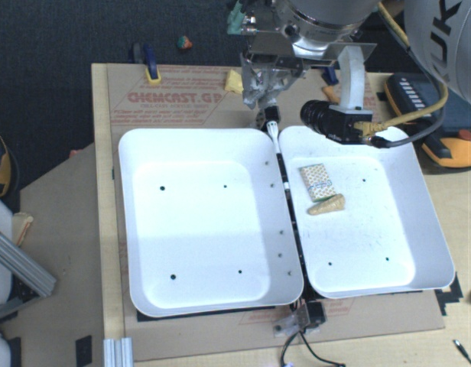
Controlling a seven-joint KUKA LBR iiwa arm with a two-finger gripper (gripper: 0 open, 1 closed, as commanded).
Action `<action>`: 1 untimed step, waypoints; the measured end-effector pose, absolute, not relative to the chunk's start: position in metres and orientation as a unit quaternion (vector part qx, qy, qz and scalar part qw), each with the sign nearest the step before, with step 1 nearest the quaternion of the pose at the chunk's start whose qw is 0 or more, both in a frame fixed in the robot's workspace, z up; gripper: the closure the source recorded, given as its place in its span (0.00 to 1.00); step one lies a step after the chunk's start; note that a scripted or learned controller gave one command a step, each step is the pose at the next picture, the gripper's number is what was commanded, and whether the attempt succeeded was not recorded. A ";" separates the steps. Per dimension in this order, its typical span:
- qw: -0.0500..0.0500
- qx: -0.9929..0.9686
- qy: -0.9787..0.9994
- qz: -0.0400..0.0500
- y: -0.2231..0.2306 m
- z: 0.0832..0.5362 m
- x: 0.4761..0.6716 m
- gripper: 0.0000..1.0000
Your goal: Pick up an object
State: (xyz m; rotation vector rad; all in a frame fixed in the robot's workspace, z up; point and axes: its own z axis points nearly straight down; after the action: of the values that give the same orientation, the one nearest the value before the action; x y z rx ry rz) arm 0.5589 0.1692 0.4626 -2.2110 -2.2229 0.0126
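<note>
**Operator:** Report the position of the end effector [264, 102].

**Technician:** It is located above the far end of the seam where the left bin [197, 235] and the right bin [373, 239] meet, over the far rims. The arm enters from the upper right.

**Operator:** State of the end effector?

**Technician:** Cannot tell. The view does not show whether it is open or closed. A slender black-and-white item [271, 130], dark at its upper end and white below, sits directly under the tip, in line with the seam. Whether it is gripped, or merely resting on the rims, cannot be determined.

**Operator:** List the contents of the right bin.

**Technician:** Two items, both in the far-left portion near the seam:
1. A small patterned packet [316, 180], rectangular, lying flat.
2. A tan oblong piece [327, 205], lying just on the near side of the packet, close to or touching its edge.

Both lie well apart from the end effector.

**Operator:** Surroundings?

**Technician:** The bins rest on a brown table [182, 102] printed with red lettering. A blue and yellow clamp [150, 63] sits at its far-left edge. A small green and red object [185, 43] lies on the dark surface beyond.
</note>
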 end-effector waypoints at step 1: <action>0.005 -0.705 -0.710 0.008 0.227 0.309 0.520 1.00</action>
State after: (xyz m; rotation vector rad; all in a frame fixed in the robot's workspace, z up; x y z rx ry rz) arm 0.5205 0.2269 0.3090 -2.2067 -2.2224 0.0253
